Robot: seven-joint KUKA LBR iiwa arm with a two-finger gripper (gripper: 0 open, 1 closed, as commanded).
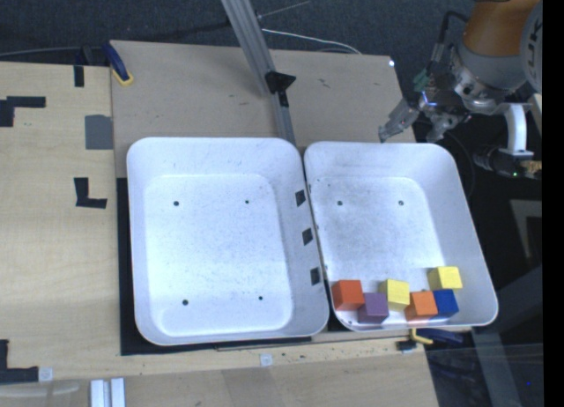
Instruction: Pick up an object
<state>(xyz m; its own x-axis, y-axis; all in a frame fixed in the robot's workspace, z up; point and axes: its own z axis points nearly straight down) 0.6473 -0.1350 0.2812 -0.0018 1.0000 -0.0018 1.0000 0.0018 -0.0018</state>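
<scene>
Pincer point(398, 126) hangs past the right bin's point(458, 176) far rim, fingers spread, empty; blocks point(397, 298) cluster at its near edge.

No readable text, labels, brands or numbers anywhere. Black tape marks on tabletop point(53, 220) form no letters. Blocks point(397, 295) and bins point(141, 167) unmarked.

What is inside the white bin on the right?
The right bin holds six small blocks along its near edge: two orange, two yellow, one purple, one blue. Anything beneath them is hidden.
</scene>
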